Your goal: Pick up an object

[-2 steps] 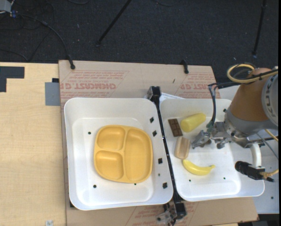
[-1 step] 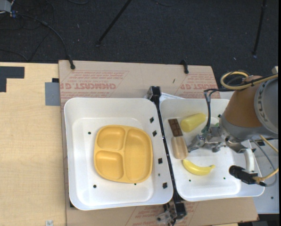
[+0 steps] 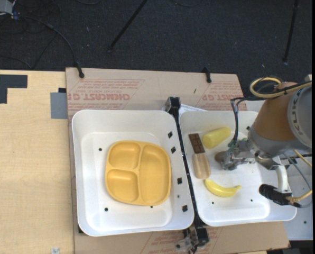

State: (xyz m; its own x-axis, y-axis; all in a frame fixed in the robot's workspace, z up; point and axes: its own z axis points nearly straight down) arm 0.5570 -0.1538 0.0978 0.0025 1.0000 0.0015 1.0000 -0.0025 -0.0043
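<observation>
Below you, the grey arm's two-finger gripper [image 3: 227,161] hangs low in the right-hand shallow white bin [image 3: 252,213], among three candidates: a small yellow plastic banana [image 3: 221,188] just in front of it, a pale yellow rounded plastic piece [image 3: 216,137] just behind, and a tan wooden block with a dark brown end [image 3: 198,156] to its left near the bin wall. You cannot tell from this angle how the gripper is set. The banana looks light, stiff and smooth, likely to skid, so pinch it across its thick middle. A yellow divided plastic plate [image 3: 138,172] lies in the left-hand white bin [image 3: 89,216].
</observation>
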